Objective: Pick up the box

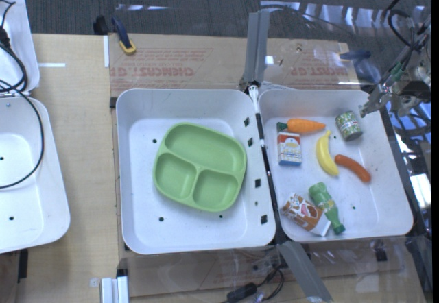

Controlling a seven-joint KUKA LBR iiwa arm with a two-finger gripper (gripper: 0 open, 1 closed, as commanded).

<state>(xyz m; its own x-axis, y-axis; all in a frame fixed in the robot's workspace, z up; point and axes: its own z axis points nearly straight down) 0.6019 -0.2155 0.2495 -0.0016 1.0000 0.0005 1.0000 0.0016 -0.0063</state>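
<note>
box upright in right bin, beside banana; hand at bin's far-right rim; grip state unclear

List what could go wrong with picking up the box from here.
1. The right bin holds two box-like items: an upright carton and a tilted carton; the wrong one might be grabbed.
2. The carrot lies right beside the upright carton and could get pinched too.
3. The green bottle touches the tilted carton, crowding any grasp there.

My bench is light wood. Two white bins lie on it: left bin, and right bin touching beside it.
</note>
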